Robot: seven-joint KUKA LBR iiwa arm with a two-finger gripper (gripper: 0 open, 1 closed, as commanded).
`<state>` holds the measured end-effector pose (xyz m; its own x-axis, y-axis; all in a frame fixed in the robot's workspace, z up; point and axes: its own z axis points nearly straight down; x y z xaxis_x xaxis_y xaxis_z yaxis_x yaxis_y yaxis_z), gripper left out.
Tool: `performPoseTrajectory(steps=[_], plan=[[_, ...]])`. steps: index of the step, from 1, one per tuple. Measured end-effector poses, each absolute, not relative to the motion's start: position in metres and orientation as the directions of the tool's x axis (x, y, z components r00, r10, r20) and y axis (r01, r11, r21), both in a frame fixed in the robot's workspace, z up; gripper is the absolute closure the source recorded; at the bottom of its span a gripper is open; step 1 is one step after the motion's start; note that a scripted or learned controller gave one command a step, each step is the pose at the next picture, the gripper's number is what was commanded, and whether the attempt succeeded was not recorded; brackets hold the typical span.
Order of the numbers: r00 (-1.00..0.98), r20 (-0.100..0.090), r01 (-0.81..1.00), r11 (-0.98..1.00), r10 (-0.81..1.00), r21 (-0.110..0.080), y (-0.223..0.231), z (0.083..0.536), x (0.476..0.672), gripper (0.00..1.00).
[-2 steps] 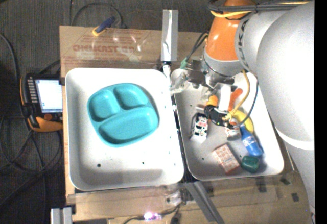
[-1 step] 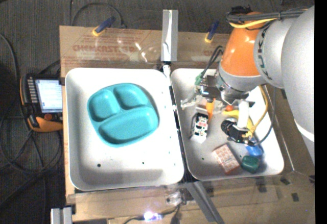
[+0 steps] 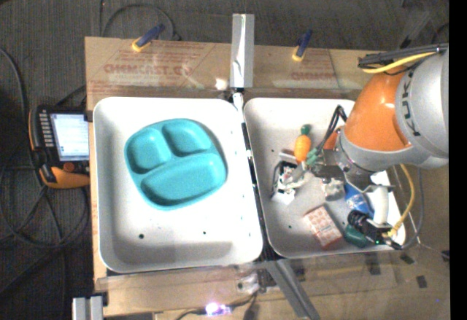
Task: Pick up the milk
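Milk (image 3: 286, 181): a small white carton with dark print, in the right bin (image 3: 284, 238). It sits left of the bin's middle, close to the left wall. Whether it stands or lies on its side cannot be told at this sharpness.

Gripper (image 3: 319, 167): low over the right bin, just right of the milk and slightly farther back. Nothing is visibly between the jaws. Whether they are spread or pressed together cannot be told, because the wrist hides them from above. Contact with the carton also cannot be judged.

Carrot (image 3: 302, 145): orange with a green top, just beyond the milk to the far right, right beside the gripper.

Box (image 3: 322, 226): small, brownish-pink and patterned. It lies flat on the bin floor, nearer than the gripper and to the right of the milk, clear of it.

Arm (image 3: 379, 122): reaches in from the right, with its orange band over the far right part of the right bin.

Left bin (image 3: 117, 231): holds a teal divided plate (image 3: 177, 162) with three compartments, about central and turned slightly askew.

Bench (image 3: 182, 67): brown board under both bins. On its far edge are two blue-and-yellow clamps (image 3: 147, 36) and, between the bins, an upright metal post (image 3: 242, 49).

Left of the bench, on the floor, lies an orange-and-black teach pendant (image 3: 62, 142) with its screen lit.
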<state>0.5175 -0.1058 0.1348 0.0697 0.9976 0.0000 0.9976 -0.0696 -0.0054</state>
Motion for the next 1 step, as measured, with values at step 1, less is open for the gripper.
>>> performPoseTrajectory(steps=[1], plan=[[0.1, 0.0, 0.994, -0.1, 0.995, 0.031, -0.1014, 0.1144, 0.5414, 0.0]])
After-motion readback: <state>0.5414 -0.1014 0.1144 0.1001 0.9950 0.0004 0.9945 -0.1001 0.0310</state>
